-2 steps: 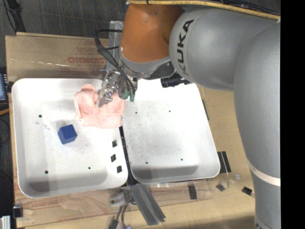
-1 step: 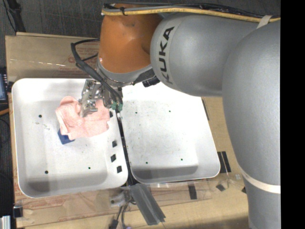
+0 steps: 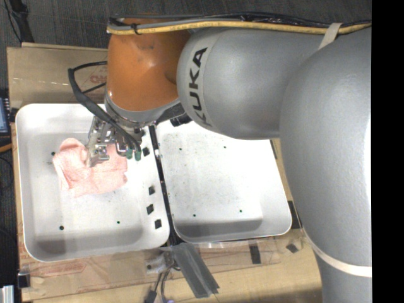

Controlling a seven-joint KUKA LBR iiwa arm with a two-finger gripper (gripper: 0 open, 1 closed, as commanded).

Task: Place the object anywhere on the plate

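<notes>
I see the gripper (image 3: 100, 149) low over the pink cloth (image 3: 88, 169) in the left bin (image 3: 38, 238), near its back edge; finger state unclear. The right bin (image 3: 227, 182) lies open.

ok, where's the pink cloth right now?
In the camera view the pink cloth lies crumpled in the left bin, toward its upper middle, right under the gripper and left of the divider between the bins.

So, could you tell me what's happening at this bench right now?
The grey arm reaches in from the right, with its tool down in the left bin. The tool sits right over the upper edge of a crumpled pink cloth lying there. Whether it actually grips the cloth can't be told from this angle. The right bin sits alongside.
</notes>
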